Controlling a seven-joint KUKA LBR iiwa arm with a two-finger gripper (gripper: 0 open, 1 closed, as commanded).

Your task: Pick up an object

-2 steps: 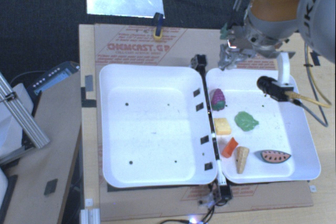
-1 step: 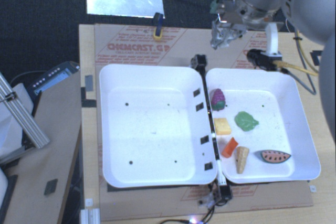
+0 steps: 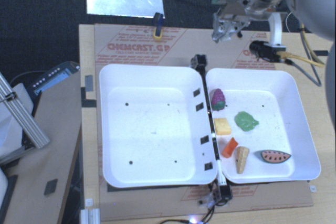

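While the fingers hang high, the purple fruit lies well below

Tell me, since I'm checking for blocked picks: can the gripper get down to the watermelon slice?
Probably yes. The watermelon slice lies flat, apart from the other toys, with nothing over it; the gripper hangs above the bench beyond the right bin.
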